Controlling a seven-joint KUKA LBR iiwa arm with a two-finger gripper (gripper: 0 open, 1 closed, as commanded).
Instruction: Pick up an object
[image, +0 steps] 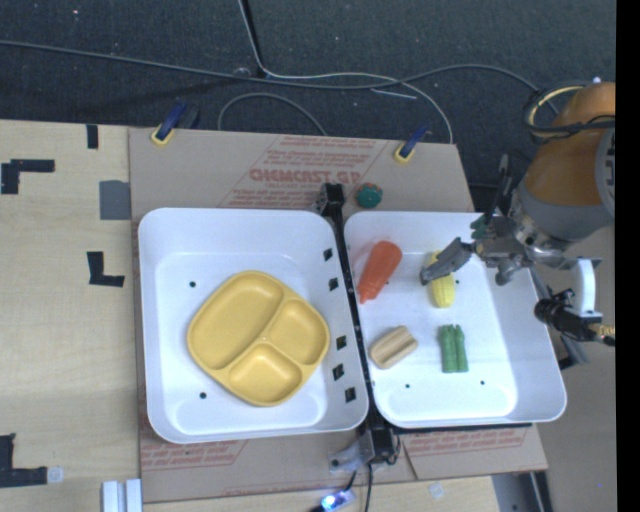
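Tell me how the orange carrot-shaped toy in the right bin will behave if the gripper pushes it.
The orange carrot-shaped toy looks rounded and tapered, so it would probably roll, curving toward its narrow end. Its smooth surface suggests stiff, light plastic that may slide easily on the right white bin.

From my remote seat I count four candidates, all in the right bin (530, 395). An orange carrot (379, 269) lies on the bin floor at the far left, tilted, fat end toward the far side. A yellow corn cob (441, 290) (small one) sits right of it, toward the far middle. A tan bread roll (392, 346) lies near-left by the divider, angled. Green okra-looking pods (453, 349) lie just right of the roll, pointing near-to-far.
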